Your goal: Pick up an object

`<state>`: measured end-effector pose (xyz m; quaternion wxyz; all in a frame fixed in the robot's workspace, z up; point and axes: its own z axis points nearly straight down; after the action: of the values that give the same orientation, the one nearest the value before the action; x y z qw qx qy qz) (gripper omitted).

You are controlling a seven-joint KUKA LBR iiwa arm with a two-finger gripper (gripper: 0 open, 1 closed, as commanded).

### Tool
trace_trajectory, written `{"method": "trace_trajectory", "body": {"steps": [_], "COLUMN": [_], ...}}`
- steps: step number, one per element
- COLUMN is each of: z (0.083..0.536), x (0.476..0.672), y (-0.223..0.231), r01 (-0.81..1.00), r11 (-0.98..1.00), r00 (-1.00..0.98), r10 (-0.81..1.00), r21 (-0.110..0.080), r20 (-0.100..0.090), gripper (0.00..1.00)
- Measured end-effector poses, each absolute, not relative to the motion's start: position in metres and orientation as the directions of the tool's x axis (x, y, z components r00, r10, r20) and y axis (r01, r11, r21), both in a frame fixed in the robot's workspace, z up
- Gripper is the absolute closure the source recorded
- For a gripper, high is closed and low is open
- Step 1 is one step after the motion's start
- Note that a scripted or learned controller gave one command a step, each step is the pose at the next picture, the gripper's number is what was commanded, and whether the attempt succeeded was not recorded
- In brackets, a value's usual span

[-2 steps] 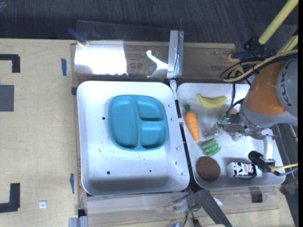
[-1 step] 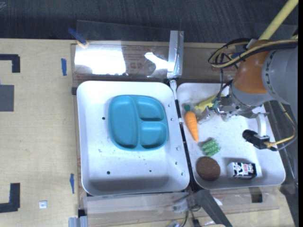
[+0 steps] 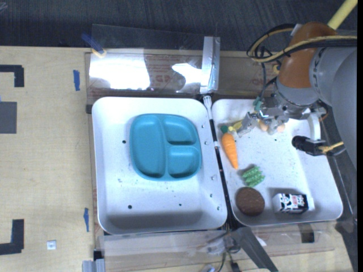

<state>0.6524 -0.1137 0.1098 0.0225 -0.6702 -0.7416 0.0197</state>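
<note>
Right bin (image 3: 317, 203), near edge: brown round object (image 3: 250, 200) beside a small black-and-white carton (image 3: 291, 202). Just beyond, a green piece (image 3: 253, 176), then a carrot (image 3: 229, 150) along the left wall. Left bin (image 3: 108, 169) holds a blue divided tray (image 3: 165, 146). Far end of right bin: gripper (image 3: 258, 120) low over the floor; cannot tell whether fingers are parted or closed.

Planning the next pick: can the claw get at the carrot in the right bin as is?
Probably yes. The carrot lies bare near the right bin's left wall, nothing on it, the green item apart. The claw hangs just above it. The wall may crowd one finger.
</note>
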Motion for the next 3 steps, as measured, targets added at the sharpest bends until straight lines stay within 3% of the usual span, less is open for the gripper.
{"method": "trace_trajectory", "body": {"steps": [1,2,3], "z": [0.125,0.106,0.159], "x": [0.655,0.533,0.529], "y": [-0.112,-0.133,-0.118], "r01": [0.995,0.995,0.943], "r11": [0.091,0.103,0.333], "r00": [-0.091,-0.103,-0.333], "r10": [0.996,0.995,0.943], "r21": [-0.046,-0.011,-0.002], "r20": [0.005,0.002,0.001], "gripper": [0.00,0.00,0.00]}}
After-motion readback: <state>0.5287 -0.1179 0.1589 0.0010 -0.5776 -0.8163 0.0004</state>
